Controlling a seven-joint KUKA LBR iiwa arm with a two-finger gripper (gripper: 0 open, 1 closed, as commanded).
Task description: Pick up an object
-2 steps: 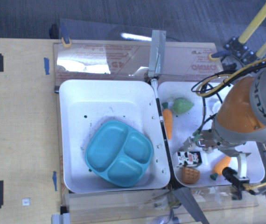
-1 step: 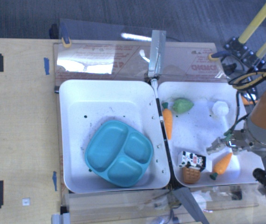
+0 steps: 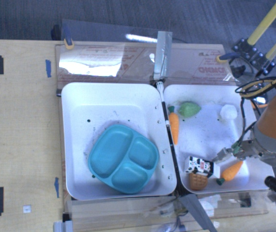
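The carrot (image 3: 232,170) lay in the right bin (image 3: 203,129), near its lower right corner, just beside the pincer (image 3: 227,153). It looked like light, smooth plastic (likely slippery), best pinched across its thick middle. Whether the pincer was spread, I couldn't tell. A blue tray (image 3: 123,158) filled the left bin (image 3: 80,105).

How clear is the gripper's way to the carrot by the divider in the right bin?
Probably clear. The carrot lies alone against the divider, with bare bin floor between it and the gripper. The green toy sits just above it but apart, and the divider wall may crowd one finger.
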